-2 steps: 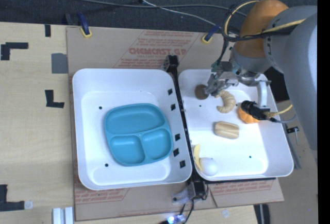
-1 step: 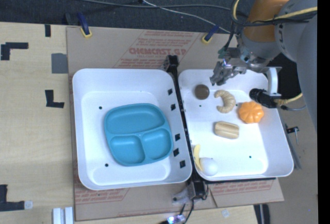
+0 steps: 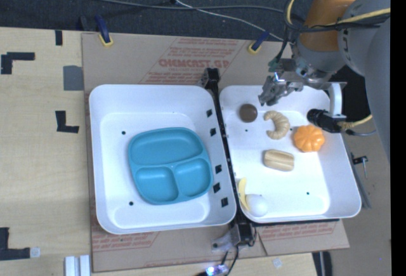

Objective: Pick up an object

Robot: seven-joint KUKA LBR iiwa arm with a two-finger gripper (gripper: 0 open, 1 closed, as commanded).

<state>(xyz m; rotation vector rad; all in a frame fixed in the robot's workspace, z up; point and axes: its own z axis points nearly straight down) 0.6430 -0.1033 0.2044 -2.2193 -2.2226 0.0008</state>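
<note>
We see the surface (image 3: 38, 141) bearing two white bins: the left bin (image 3: 101, 110) holds a blue divided plate (image 3: 169, 164), and the right bin (image 3: 336, 192) holds the smaller things. The arm's jaws (image 3: 271, 94) hang over the right bin's far edge, with nothing seen between them; we cannot tell whether they are open or closed. Below them lie an orange pumpkin (image 3: 308, 138), a croissant (image 3: 278, 124), a tan bread roll (image 3: 278, 160), a brown ball (image 3: 248, 113) and a white ball (image 3: 258, 204).

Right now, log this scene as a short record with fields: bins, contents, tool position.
left bin: blue divided plate
right bin: brown round item, croissant, orange pumpkin, tan bread roll, white egg, banana at the front-left corner
tool: over the right bin's back edge, beside the brown round item
held: nothing seen in the tool
</note>
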